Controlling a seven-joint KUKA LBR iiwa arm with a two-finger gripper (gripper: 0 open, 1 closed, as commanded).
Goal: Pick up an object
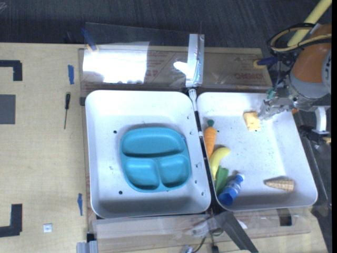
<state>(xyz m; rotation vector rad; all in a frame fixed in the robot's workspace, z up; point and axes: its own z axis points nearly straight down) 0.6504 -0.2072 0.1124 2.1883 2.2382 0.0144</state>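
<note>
White plastic forms two shallow bins side by side on a pale wooden surface [37,157]. The left bin [100,115] holds a blue divided tray [155,158] at its centre. The right bin [295,157] holds the loose objects, which seem scattered so that the arm can try any one of them. A small yellow block [253,121] lies toward twelve o'clock in that bin. A carrot [210,137], a banana [219,157], a green item [221,175] and a blue bottle [230,189] crowd the nine o'clock wall. A tan cone [279,184] rests near five o'clock, apart from the rest.

The grey arm with its orange band [310,67] reaches in from two o'clock. Its gripper [271,107] sits low at the bin's upper right, just beside the yellow block, probably its target. Whether the gripper is open or closed cannot be told here.
</note>
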